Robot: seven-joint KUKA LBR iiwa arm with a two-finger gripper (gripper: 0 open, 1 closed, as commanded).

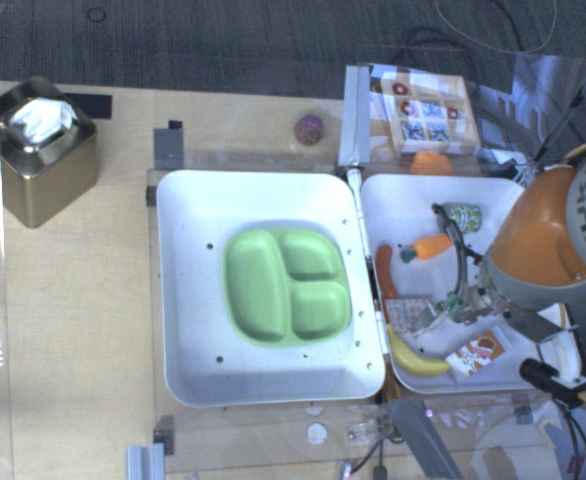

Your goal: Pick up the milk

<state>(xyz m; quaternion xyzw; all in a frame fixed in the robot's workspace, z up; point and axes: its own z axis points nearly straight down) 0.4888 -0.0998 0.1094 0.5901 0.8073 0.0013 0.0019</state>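
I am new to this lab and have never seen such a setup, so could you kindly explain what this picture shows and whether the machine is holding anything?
This is one camera fixed above a wooden bench, looking down at a slant. The grey machine with the orange band entering from the right is a robot arm; its two-finger gripper hangs low over the right white bin. I cannot tell whether it holds anything.

The left white bin holds a green divided plastic plate. The right bin holds a yellow banana, a reddish sausage, an orange toy carrot, a green can, a patterned packet and a small white carton with red print, probably the milk it should pick up. A brass-coloured tissue box stands at far left.
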